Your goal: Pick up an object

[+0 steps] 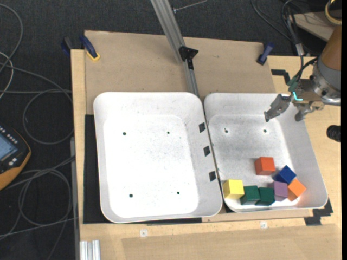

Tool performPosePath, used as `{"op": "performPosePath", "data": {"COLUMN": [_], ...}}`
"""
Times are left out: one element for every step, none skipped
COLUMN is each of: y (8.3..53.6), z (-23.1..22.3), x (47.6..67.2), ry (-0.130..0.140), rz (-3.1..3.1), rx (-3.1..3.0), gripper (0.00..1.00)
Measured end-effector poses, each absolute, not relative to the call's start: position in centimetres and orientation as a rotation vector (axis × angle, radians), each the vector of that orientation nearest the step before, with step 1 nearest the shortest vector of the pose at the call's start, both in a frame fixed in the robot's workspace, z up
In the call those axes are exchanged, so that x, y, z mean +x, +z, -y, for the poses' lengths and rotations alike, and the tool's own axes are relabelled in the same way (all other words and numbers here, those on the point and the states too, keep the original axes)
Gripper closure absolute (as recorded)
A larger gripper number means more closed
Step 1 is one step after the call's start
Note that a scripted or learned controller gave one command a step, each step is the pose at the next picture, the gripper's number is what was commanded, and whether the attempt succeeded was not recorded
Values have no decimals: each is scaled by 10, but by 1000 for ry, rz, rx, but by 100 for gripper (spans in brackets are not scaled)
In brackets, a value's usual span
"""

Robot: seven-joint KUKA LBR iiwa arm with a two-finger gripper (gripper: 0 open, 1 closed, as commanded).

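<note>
Gripper (286, 109) spread apart, holding nothing, over the right bin's (238, 137) far right corner. Blocks clustered at its near edge: red block (264, 165), blue block (286, 174), orange block (296, 188), purple block (280, 189), yellow block (234, 188), two green blocks (257, 195).

This is a robotics lab. A plywood bench (162, 53) is held down by blue clamps (89, 47) at its far corners, and two white bins (146, 104) sit side by side on it, left of the gripper (287, 108). A metal pole (171, 28) rises behind the bins. Loose black cables (32, 96) trail over dark carpet far to the gripper's left, beside a handheld control pendant (10, 153). Coloured test blocks (264, 165) lie below the gripper.
</note>
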State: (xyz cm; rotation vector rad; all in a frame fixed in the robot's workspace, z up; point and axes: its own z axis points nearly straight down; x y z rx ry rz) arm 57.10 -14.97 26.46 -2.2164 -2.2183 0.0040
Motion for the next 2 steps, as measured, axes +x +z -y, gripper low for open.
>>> {"op": "performPosePath", "data": {"y": [267,209], "z": [150,148], "x": [572,580], "ry": [-1,6], "rz": [2221,2217], "rx": [-2219,-2217], "gripper": [0,0]}}
